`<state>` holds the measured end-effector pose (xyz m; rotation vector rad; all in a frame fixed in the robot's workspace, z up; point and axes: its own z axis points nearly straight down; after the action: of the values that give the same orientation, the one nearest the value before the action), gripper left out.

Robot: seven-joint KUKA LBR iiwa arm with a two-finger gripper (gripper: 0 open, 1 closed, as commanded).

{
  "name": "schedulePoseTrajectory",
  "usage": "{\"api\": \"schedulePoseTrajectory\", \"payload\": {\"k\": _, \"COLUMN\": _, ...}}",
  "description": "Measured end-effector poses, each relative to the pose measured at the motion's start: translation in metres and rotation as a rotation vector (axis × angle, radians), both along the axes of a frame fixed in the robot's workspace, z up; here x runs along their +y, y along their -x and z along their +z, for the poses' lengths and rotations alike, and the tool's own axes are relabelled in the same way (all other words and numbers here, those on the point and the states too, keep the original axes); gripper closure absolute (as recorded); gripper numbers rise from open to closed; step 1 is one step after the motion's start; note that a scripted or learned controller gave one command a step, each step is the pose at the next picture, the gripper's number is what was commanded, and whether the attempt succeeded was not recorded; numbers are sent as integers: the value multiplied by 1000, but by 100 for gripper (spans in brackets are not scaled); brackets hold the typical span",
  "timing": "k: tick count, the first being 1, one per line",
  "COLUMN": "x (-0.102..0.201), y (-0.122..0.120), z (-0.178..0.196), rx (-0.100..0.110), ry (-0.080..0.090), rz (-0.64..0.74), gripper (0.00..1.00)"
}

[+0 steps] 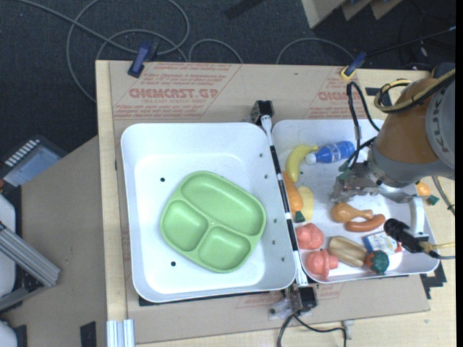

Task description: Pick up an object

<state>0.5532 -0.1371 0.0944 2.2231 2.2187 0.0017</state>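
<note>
Nothing lifted yet — gripper (356, 186) low in the right bin (327, 130), finger spread impossible to tell, just at 12 o'clock of the orange croissant-shaped toy (352, 217) — grasp and lift remaining, by the look of it.

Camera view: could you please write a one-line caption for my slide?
KUKA arm's gripper low over toy food in the right bin; green divided plate lies in the left bin.

Glossy green plastic tray (212, 221), smooth white bins (145, 157) — matt cardboard bench (217, 85)
</note>
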Motion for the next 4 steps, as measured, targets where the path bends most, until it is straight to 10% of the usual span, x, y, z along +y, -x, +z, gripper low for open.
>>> {"api": "schedulePoseTrajectory", "payload": {"k": 1, "x": 0, "y": 0, "z": 0, "rx": 0, "ry": 0, "rz": 0, "gripper": 0}}
{"api": "schedulePoseTrajectory", "payload": {"k": 2, "x": -7, "y": 30, "z": -10, "rx": 3, "ry": 0, "rz": 1, "gripper": 0}}
{"api": "schedulePoseTrajectory", "payload": {"k": 3, "x": -7, "y": 29, "z": 0, "rx": 0, "ry": 0, "rz": 0, "gripper": 100}}
{"api": "schedulePoseTrajectory", "payload": {"k": 4, "x": 82, "y": 33, "z": 90, "rx": 0, "ry": -1, "rz": 4, "gripper": 100}}
